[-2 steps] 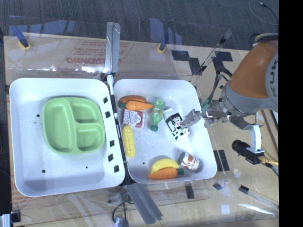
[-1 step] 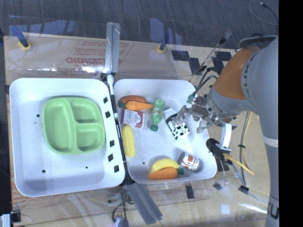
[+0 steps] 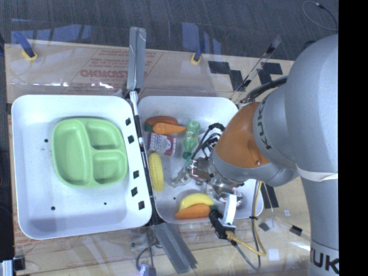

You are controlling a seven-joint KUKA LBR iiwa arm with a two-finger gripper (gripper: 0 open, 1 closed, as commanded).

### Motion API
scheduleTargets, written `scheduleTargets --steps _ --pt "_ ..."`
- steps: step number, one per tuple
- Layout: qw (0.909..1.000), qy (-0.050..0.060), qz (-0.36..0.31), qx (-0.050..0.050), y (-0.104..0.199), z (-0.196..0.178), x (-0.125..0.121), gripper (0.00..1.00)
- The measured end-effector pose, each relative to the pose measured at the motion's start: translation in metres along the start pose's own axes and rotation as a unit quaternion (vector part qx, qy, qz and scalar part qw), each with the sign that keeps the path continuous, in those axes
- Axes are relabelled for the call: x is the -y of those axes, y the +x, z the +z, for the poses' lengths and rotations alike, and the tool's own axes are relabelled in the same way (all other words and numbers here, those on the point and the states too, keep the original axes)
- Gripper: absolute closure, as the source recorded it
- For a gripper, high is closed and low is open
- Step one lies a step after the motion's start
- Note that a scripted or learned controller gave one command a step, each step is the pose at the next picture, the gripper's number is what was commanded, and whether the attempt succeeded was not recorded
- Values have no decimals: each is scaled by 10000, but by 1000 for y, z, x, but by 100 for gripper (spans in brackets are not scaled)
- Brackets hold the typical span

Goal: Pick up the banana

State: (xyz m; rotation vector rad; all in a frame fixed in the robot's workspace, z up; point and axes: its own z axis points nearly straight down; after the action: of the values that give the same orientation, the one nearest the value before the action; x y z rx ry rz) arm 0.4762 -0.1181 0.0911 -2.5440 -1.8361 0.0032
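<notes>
The curved yellow banana (image 3: 196, 199) lies near the front wall of the right-hand shallow white bin (image 3: 178, 104), touching an orange carrot-shaped piece (image 3: 193, 212). The metal pincer (image 3: 191, 172) is just behind the banana, beside a yellow corn cob (image 3: 156, 171). I cannot tell whether it is released or clenched.

The banana (image 3: 195, 199), short, yellow and curved, lay on its side in the bin (image 3: 184, 100) nearer the arm, close to that bin's front wall, its arch uppermost, touching an orange piece (image 3: 192, 212) just beneath it.
</notes>
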Motion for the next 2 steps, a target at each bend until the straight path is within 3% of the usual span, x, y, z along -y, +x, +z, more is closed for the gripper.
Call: scheduleTargets --steps 1,2 --pt "10000 -10 -63 5 28 0 4 0" --pt "9999 -11 -135 3 10 -132 -74 0"
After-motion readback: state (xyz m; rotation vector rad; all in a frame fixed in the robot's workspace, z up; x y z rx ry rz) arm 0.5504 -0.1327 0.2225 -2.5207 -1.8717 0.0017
